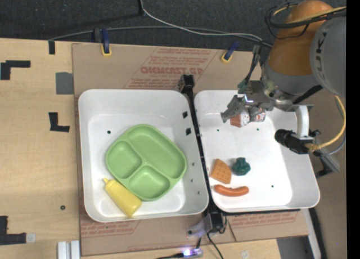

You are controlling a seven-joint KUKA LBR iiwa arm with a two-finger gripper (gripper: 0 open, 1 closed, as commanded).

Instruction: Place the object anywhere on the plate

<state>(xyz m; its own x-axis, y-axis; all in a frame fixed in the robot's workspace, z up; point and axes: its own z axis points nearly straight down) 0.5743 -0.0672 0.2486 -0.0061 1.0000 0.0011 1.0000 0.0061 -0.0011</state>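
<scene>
- Look at the upper right of the frame: your grey arm with the orange band reaches in there, over the right white plastic bin (292,193).
- The claw (243,114) hangs low over the top part of that bin, near its back wall.
- You can see something small, red and white, right at the tip of the claw. It is too blurry to tell what it is.
- You cannot tell how wide the claw is, or if it truly grips that small thing.
- In the lower part of the same bin lie three toys close together: a small orange waffle square (221,170), a dark green lumpy toy (242,166) just beside it, and a red sausage (231,191) just below them both.
- The claw is well apart from those three toys.
- The left white plastic bin (90,111) holds the light green plate with three sections (145,161). It sits in the middle of that bin, turned at a slant.
- A yellow squeeze bottle (121,196) lies on its side at the plate's lower left edge, touching it.
- Both bins sit on a brown cardboard sheet (152,66).
</scene>
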